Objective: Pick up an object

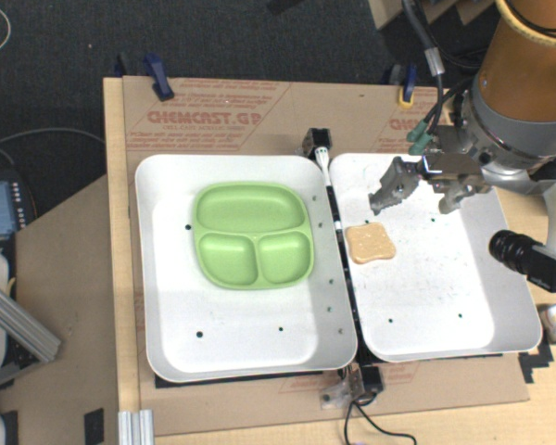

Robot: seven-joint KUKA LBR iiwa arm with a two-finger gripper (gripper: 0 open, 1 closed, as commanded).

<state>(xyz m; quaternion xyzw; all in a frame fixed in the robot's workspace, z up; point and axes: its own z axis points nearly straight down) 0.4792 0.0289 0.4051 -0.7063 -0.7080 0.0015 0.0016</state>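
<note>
One tan toast slice (369,244), flat, gripper (417,193) above, apparently spread wide, holding nothing.

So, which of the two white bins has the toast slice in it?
The right bin, under the gripper: the toast slice lies by its left wall. The left bin holds a green divided plate.

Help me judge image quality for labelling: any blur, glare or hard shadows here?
Camera view: the green divided plate and toast slice look sharp; the claw is slightly soft; lighting is even, shadows faint, with mild sheen on the left bin.
</note>
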